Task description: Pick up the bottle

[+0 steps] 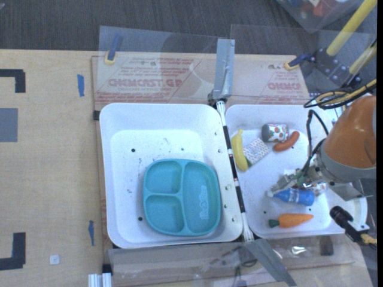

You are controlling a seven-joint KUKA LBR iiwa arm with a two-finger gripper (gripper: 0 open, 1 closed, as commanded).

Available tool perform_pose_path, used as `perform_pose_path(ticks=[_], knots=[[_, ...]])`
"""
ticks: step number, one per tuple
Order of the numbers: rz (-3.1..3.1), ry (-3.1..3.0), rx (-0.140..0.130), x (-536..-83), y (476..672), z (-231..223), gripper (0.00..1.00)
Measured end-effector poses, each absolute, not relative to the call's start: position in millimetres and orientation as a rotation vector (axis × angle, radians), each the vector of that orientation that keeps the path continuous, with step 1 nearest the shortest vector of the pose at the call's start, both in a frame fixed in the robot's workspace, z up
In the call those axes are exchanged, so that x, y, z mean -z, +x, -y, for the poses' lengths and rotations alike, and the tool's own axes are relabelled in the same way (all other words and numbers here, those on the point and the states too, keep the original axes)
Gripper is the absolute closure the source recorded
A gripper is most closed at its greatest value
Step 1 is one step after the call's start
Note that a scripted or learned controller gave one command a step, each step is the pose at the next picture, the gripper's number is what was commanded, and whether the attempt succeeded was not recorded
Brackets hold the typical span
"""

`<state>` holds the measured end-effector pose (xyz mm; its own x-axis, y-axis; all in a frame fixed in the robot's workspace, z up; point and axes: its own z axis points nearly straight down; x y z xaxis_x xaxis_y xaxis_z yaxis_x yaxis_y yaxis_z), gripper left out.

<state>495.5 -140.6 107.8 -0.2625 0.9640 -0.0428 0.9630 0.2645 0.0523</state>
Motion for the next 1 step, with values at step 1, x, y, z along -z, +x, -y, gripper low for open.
perform_pose_path(ticks=[1], knots=[[-2.304,2.041,-0.042,-107.5,497.5,139.7,0.00]])
